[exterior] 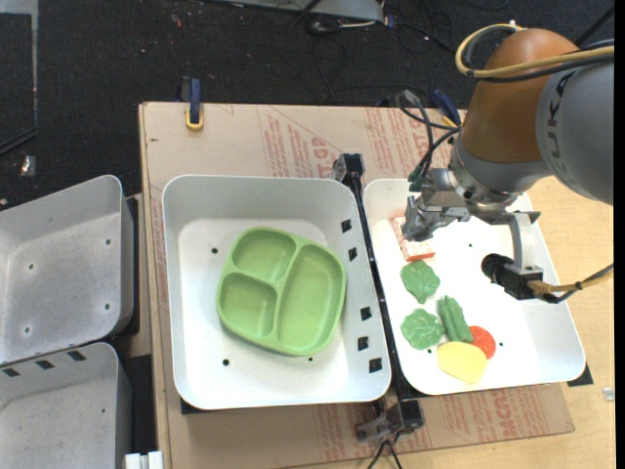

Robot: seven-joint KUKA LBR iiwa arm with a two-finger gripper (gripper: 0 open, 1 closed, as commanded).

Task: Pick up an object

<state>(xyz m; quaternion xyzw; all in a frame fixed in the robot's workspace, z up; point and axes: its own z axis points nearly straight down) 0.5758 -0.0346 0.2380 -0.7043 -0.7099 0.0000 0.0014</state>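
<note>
My gripper (420, 227) hangs low over the upper left corner of the right bin (547, 330). Directly beneath its tip lies a small white and red item (418, 252), partly covered by the gripper. Below that come a green leafy piece (421, 280) and a second green leafy piece (422, 329). A dark green long vegetable (453, 318), a red round piece (482, 341) and a yellow piece (462, 362) cluster near the bin's front.
The left bin (195, 213) holds a light green divided plate (282, 290). A black camera part (510, 275) on a bracket hangs off the wrist over the right bin. Grey trays (59, 262) lie off the bench at the left.
</note>
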